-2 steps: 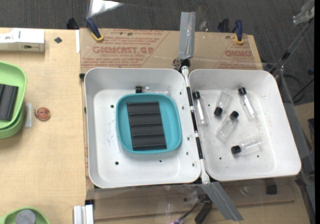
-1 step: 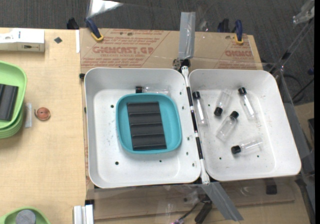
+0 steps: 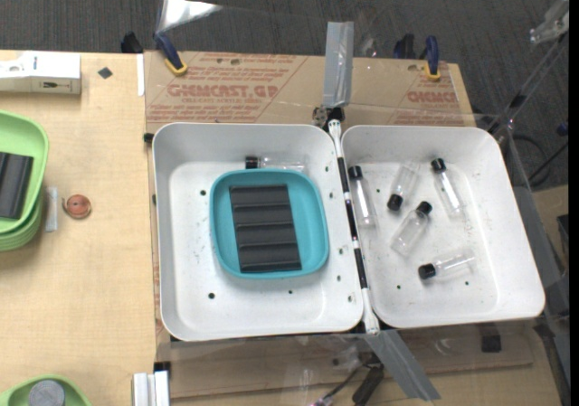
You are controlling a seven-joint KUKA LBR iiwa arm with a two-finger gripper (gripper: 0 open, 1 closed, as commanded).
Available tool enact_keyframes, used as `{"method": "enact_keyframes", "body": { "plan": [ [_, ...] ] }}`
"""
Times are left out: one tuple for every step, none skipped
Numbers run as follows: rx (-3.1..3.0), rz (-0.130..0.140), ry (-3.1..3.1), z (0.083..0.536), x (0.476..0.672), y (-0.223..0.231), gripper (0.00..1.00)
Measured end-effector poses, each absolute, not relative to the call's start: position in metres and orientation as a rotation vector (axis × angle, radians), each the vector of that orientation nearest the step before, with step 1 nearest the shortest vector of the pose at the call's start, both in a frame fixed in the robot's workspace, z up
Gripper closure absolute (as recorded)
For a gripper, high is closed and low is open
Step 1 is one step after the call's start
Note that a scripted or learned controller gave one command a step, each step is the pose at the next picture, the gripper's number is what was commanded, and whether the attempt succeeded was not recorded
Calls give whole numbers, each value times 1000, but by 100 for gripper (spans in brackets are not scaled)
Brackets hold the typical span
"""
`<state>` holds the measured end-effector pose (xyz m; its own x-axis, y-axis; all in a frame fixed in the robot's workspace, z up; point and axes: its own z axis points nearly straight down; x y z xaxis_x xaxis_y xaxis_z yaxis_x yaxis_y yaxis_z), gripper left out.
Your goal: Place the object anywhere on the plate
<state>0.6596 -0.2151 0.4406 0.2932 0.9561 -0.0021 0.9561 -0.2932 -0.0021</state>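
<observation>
Lying in right bin [image 3: 507, 214]: vials [image 3: 412, 231]; plate [image 3: 312, 214] left.

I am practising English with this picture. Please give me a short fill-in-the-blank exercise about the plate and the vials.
1. The teal plate lies in the ___ bin.
2. The insert on the plate is ___ in colour.
3. One vial lies just ___ the plate, in the same bin.

Missing words: left; black; behind

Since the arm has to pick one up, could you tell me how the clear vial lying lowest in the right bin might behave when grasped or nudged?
The vial lies on its side and looks cylindrical, so a nudge would probably roll it. Its clear wall looks smooth, likely slippery. It seems empty, so probably light.
</observation>
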Motion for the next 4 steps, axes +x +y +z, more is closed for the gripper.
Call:
{"method": "enact_keyframes", "body": {
  "plan": [
    [-2526, 5, -1867, 441, 660, -215, 0],
    [-2526, 5, -1867, 441, 660, -215, 0],
    [-2526, 5, -1867, 441, 660, -215, 0],
    [-2526, 5, -1867, 441, 660, -215, 0]
  ]
}}
